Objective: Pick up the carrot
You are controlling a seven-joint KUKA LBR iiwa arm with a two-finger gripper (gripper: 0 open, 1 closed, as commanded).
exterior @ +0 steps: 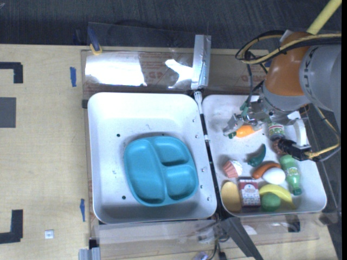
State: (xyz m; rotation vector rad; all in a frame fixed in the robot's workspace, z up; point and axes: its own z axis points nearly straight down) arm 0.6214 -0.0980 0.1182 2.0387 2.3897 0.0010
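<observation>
The carrot (245,131) is a small orange piece with a pale green tip pointing left. It is in the upper middle of the right bin (217,110). My gripper (246,122) hangs directly over it, reaching in from the right under the orange wrist band. The gripper's metal end overlaps the carrot's top edge. Whether the carrot rests on the bin floor or is lifted off it is not clear from this angle.
The near half of the right bin holds several toy foods: a dark green vegetable (256,155), a banana (276,191), a white egg (275,176), a green bottle (293,177) and a red box (249,192). A blue divided tray (161,169) lies in the left bin (103,145).
</observation>
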